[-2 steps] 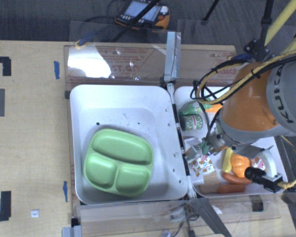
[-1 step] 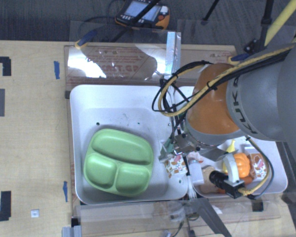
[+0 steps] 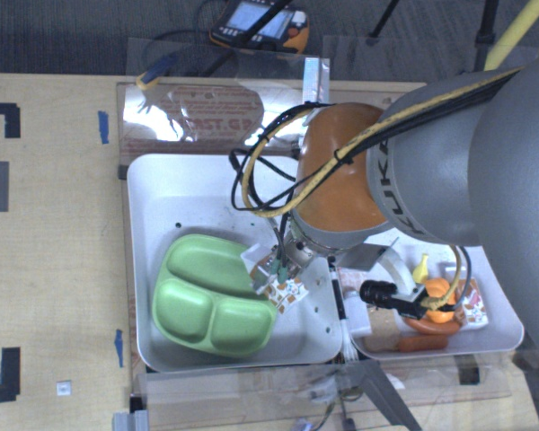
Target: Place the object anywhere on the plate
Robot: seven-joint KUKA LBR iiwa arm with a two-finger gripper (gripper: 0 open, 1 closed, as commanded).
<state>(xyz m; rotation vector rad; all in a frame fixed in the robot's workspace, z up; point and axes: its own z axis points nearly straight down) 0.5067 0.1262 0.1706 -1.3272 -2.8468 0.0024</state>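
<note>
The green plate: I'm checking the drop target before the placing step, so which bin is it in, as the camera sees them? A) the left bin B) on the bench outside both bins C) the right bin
A: the green plate, with its divided compartments, lies in the left bin, while the right bin holds small orange and yellow items.

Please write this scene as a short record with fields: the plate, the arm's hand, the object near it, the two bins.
plate: green plate with compartments, lying in the left bin
hand: hand low over the plate's right edge, under the orange band
object: small patterned item at the hand, beside the plate's right rim; whether it is gripped cannot be told
right bin: right bin bears several small items, among them an orange one
task state: object not yet seen resting on the plate
</note>
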